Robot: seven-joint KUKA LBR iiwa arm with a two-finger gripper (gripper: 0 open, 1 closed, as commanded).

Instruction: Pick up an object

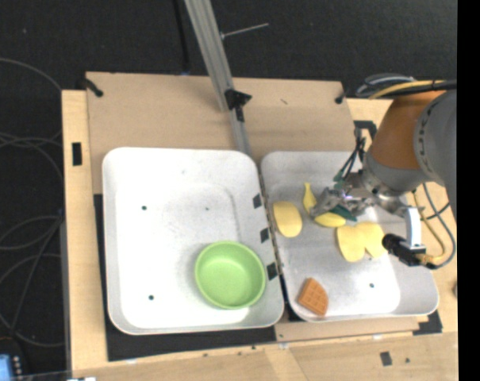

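Black floor with loose cables surrounds the tan bench [184, 109], which carries my two white bins side by side. Starting at the gripper [333, 206]: it sits low in the right bin [398, 292], its tip down among a cluster of yellow pieces, and I cannot tell from this slanted view how its tip is set or whether anything is caught in it. Just at its tip lies a small yellow oval piece [329, 221], touching or nearly so. At ten o'clock from the tip a thin curved yellow piece [308, 198], banana-like, stands close by. At eight o'clock, near the bin's left wall, is a rounded pale-yellow piece [287, 218]. At five o'clock lies a larger, lumpy yellow piece [359, 241]. Farther out, at about seven o'clock near the bin's front edge, rests an orange waffle-textured piece [312, 296], well apart from the tip. The left bin [144, 181] carries a green bowl [230, 274] toward its front right corner.

My judgement: the reach-down is made, with the oval piece the likely target. No object is visibly lifted, so the closing and raising remain to be shown.
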